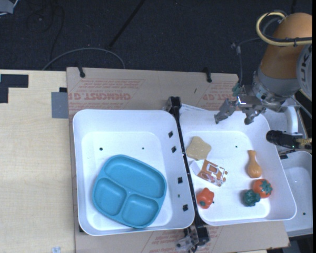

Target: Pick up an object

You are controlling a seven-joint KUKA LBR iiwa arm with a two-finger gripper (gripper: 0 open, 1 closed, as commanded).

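Note:
My gripper (pixel 235 113) hangs over the back rim of the right bin (pixel 229 125), its two fingers spread open with nothing between them. Below it in that bin lie a tan slice of bread (pixel 198 148), a clear packet with orange print (pixel 213 172), a red pepper-like toy (pixel 205 197), an orange gourd-shaped toy (pixel 253 164), a red tomato-like toy (pixel 262 188) and a teal lump (pixel 250 197). All of them rest on the bin floor, well apart from the gripper.
The left bin (pixel 89 125) holds a blue divided plate (pixel 129 191). A black divider (pixel 181 157) runs between the bins. Cardboard (pixel 126 91) lies under both bins, and a wooden bench top (pixel 26 162) spreads to the left.

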